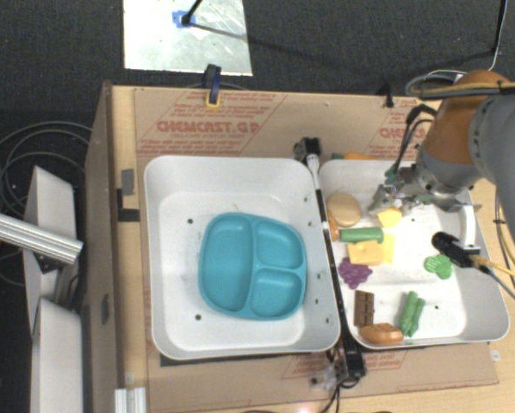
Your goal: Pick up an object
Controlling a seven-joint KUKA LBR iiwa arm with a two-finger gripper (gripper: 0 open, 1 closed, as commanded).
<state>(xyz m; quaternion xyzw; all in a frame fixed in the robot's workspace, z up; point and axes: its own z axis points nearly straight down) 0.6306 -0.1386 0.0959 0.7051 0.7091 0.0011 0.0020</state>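
My gripper (pixel 390 200) hangs low over the back part of the right bin (pixel 481 317), just above a small yellow block (pixel 388 218). A tan bun (pixel 344 206) lies to its left. Nearer the front lie a green stick (pixel 361 234), a yellow cheese slice (pixel 371 250) and a purple grape bunch (pixel 354 273). A brown chocolate bar (pixel 363 305), a green pod (pixel 410 312) and a brown sausage roll (pixel 382 334) lie at the front. A green lump (pixel 438 268) rests toward the right.
The left bin (pixel 167 231) holds a teal divided plate (pixel 253 265). A ridge where the two bin walls meet (pixel 325 248) separates the bins. An orange item (pixel 357 156) sits at the right bin's back rim. The arm (pixel 486 136) covers the back right corner.
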